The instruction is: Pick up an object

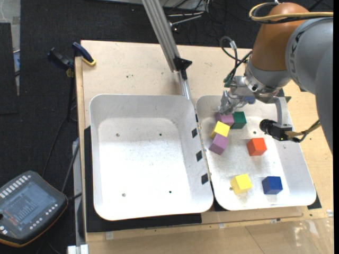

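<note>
Standing at the tabletop [132, 67], I record the following. The arm [296, 41] reaches in from the right and carries the end effector [229, 106] low over the far end of the right bin [296, 187], directly above a tight cluster of blocks. The step in hand appears to be the approach or the closing stage of a grasp; no object is seen lifted. The cluster consists of a purple block [226, 119] nearest the tool, a green block [239, 120] just beside it to the right, a yellow block [221, 128] touching it on the near side, and a second purple block [218, 144] below that. Lying apart in the same bin are an orange block [256, 146], a second yellow block [242, 182] and a blue block [271, 184]. The left bin [100, 142] holds no blocks. The tool's tip meets or nearly meets the upper purple block, but whether it is spread, pressed together or pinching anything I cannot tell, as the wrist and cabling hide it. In my judgement the likely target is that purple block or the green one. The next move calls for a firm closure and a straight lift; with neighbours packed so close, there is a risk of nudging them or slipping off.
</note>
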Available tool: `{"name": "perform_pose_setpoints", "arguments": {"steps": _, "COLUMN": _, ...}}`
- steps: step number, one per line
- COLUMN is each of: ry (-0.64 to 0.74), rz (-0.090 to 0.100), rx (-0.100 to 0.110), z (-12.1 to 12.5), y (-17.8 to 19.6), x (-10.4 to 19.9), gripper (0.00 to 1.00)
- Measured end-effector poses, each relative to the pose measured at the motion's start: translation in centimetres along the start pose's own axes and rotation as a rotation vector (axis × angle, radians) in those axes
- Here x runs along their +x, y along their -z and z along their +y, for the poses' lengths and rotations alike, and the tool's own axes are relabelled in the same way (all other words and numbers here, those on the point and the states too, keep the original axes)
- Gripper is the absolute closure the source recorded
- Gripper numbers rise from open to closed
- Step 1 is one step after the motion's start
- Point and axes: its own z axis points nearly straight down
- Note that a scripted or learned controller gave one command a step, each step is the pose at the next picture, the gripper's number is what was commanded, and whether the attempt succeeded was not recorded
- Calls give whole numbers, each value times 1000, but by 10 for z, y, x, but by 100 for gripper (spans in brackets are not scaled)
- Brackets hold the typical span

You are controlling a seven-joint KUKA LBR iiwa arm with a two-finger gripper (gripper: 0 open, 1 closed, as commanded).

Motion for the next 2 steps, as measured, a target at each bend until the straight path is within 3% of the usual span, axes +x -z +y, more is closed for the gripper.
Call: {"name": "perform_pose_setpoints", "arguments": {"steps": 2, "ry": 0, "rz": 0, "rx": -2, "z": 11, "y": 22, "x": 109, "gripper": 100}}
